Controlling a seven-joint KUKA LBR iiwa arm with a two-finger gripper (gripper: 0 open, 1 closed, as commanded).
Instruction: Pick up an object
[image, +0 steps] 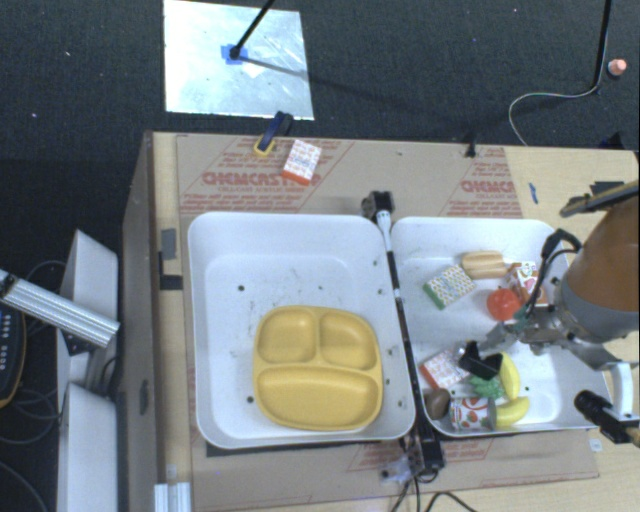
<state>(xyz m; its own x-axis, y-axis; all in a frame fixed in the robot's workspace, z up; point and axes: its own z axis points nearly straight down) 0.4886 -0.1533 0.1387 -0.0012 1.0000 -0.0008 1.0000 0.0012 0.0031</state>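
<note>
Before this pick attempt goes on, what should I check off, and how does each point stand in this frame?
1. Gripper above the right bin: ok.
2. Target beneath it, a banana beside a green toy: cannot tell which.
3. Fingers open or shut: cannot tell.
4. Anything held: cannot tell.
5. Crowding: not ok, a red ball and small cartons lie close around.
6. Yellow divided tray in the left bin, away from the arm: ok.

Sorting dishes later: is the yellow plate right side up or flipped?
Right side up: the yellow plate shows its three hollow compartments facing upward.
</note>
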